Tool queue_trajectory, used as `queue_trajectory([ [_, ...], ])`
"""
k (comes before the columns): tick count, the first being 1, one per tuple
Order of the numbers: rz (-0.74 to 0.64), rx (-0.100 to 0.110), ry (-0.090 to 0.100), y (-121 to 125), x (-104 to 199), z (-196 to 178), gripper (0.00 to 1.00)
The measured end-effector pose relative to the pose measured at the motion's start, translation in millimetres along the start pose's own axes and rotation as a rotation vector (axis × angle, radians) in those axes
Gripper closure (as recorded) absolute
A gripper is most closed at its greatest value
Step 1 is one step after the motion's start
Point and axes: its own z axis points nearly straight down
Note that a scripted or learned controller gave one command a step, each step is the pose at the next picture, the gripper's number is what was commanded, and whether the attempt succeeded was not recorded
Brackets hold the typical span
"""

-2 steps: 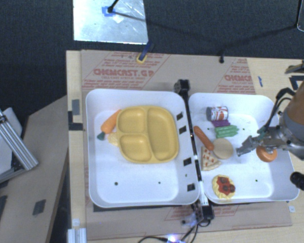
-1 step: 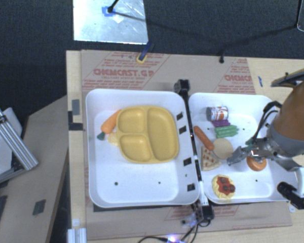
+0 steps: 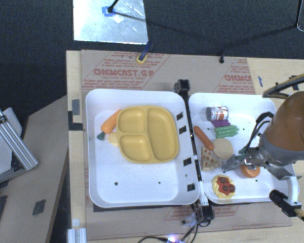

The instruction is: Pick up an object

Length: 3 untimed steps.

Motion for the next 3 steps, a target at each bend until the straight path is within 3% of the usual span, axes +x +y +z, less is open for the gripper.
queue_trajectory([
  [1,0.001,-0.009,0.0,3,0,24,0.0],
  [2,0.003,-0.026,-0.017,6,-5,12,1.0],
  [3,-0.003,-0.011,-0.004,9,-8,-52,1.0],
])
